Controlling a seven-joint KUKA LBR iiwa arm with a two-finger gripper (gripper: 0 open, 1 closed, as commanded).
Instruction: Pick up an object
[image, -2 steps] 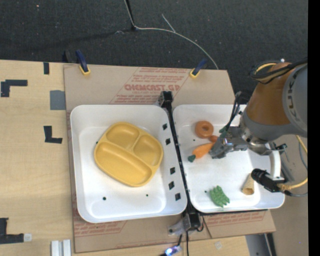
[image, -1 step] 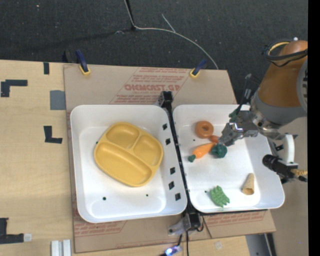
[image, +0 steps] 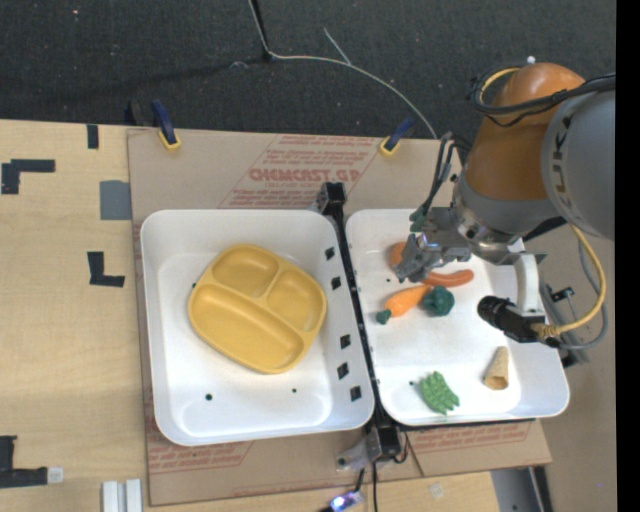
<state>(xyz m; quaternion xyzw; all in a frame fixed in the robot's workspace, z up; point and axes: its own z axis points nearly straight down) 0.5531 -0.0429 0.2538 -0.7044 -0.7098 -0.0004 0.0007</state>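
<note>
End effector (image: 418, 262): low in your right bin (image: 395, 395), finger state unclear
Beside it: carrot (image: 404, 301), sausage (image: 450, 279)
Left bin (image: 165, 400): yellow tray (image: 258, 307)

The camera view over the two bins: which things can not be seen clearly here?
- Gripper: the arm's wrist covers it from above, so its grip is unclear.
- Orange object beside it: partly hidden by the gripper, shape unclear.
- Red object: its left end runs under the gripper.

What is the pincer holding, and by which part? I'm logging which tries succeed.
It cannot be told. The pincer is low in the right bin, just above the carrot; nothing shows gripped.
</note>
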